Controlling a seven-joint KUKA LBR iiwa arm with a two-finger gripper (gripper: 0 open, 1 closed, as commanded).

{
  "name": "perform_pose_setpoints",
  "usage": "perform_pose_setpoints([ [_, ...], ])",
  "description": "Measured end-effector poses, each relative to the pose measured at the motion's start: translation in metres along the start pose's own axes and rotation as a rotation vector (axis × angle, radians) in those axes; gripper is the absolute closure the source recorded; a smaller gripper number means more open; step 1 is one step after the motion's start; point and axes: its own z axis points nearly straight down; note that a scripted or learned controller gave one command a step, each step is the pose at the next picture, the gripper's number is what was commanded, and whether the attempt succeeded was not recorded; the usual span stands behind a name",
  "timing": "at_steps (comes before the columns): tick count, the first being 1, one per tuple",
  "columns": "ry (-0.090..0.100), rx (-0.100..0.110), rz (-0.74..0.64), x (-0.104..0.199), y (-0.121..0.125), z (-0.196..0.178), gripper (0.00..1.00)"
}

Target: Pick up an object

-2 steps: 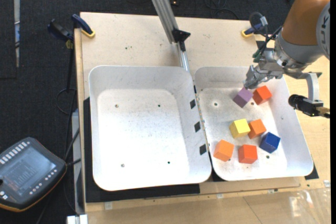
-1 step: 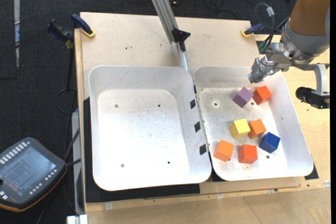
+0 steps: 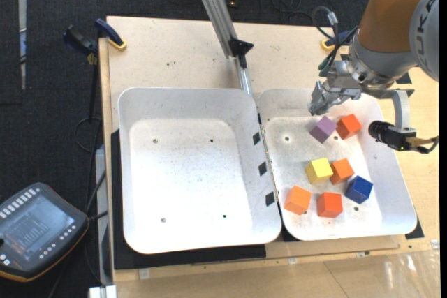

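My gripper [image 3: 320,105] hangs over the far part of the right bin [image 3: 391,216], just above and behind a purple block [image 3: 323,129]. An orange block [image 3: 348,125] lies right beside the purple one. Nearer the front sit a yellow block [image 3: 320,169], an orange block [image 3: 342,170], a blue block [image 3: 359,189], a red-orange block [image 3: 330,205] and another orange block [image 3: 298,199]. Nothing is seen between the fingers.
The left bin [image 3: 185,164] sits beside the right one, sharing a middle wall. A slanted metal pole [image 3: 213,0] reaches down to the bench behind the bins. A teach pendant [image 3: 35,230] lies off the bench at the lower left.
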Motion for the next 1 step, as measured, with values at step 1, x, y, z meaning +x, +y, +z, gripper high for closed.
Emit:
perform_pose_setpoints([
  [1, 0.001, -0.002, -0.002, 0.0598, 0.0064, 0.0002, 1.0],
])
